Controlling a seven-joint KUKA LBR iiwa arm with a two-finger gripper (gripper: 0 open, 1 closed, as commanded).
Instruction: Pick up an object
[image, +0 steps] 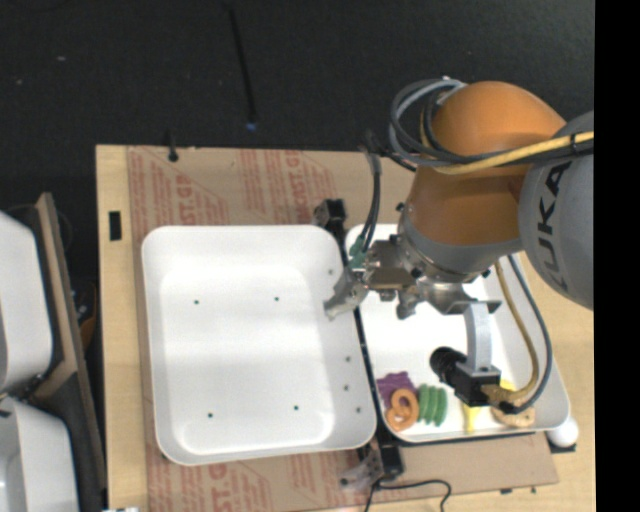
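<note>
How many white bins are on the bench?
2. The left bin lies in the middle of the bench. The right bin sits beside it, mostly covered by the arm, with small toys near its front edge.

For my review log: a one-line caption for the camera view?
Arm over right bin; purple, orange, green toys at its near edge, left bin alongside.

Two bins sit side by side: the left bin (190, 400), and the right bin (540, 425) with small objects (415, 400) along its near edge.
</note>
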